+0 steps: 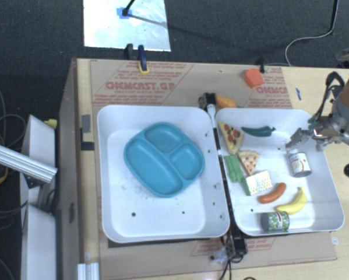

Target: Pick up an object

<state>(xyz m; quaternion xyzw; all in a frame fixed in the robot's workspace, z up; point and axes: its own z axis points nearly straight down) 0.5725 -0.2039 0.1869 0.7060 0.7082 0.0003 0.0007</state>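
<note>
My gripper [298,137] hangs open and empty at the right bin's [331,182] far right edge, just above the small upright can [300,163]; I judge that the nearest target, standing clear of the banana [295,203].

One fixed overhead camera views both bins [162,118] obliquely.

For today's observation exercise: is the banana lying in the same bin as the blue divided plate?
No, the banana lies in the right bin with the other toy foods, while the blue divided plate sits in the left bin.
</note>
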